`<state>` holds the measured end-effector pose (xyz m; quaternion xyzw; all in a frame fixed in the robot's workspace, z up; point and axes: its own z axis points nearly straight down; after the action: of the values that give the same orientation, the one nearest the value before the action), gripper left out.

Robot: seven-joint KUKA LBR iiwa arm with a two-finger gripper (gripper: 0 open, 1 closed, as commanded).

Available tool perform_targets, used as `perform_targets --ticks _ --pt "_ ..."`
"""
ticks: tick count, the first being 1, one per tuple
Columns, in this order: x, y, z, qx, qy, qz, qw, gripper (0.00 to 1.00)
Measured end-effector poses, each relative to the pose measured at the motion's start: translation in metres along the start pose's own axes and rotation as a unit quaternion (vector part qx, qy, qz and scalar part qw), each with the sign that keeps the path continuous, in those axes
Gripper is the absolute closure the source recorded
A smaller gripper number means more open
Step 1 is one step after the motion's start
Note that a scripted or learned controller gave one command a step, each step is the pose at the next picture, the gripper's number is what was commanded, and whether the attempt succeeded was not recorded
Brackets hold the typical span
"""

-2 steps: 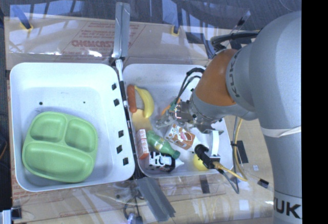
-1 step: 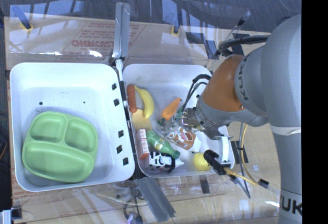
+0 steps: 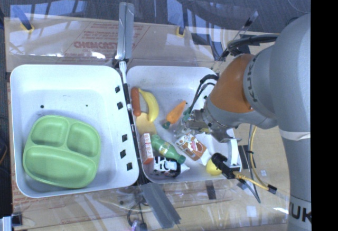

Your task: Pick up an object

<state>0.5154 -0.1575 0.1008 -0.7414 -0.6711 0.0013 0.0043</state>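
The right bin [image 3: 158, 74] holds several items. A yellow banana [image 3: 150, 105] lies beside a red-brown hot dog [image 3: 136, 101] at its left. An orange carrot [image 3: 176, 111] lies in the middle. A green bottle [image 3: 168, 149] and an orange-red packet [image 3: 147, 149] lie toward the front. A white and red snack bag [image 3: 191, 147] sits just under the wrist. A yellow lemon [image 3: 212, 167] rests at the front right. A black and white item [image 3: 166, 166] lies at the front. My gripper [image 3: 191, 125] reaches down over the snack bag and carrot, its tips buried among the items.
A green sectioned plate [image 3: 62, 149] lies in the left bin [image 3: 31, 82]. The divider between the bins [image 3: 127, 119] carries black clips. The arm's grey body and orange band [image 3: 235, 87] cover the right bin's right side. Cables trail at the front right [image 3: 253, 179].
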Motion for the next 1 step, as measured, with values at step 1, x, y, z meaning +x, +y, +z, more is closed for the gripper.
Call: perform_targets --ticks 1 --pt "0.0454 -0.0031 -0.1560 -0.003 -0.001 0.099 0.9951 1.00"
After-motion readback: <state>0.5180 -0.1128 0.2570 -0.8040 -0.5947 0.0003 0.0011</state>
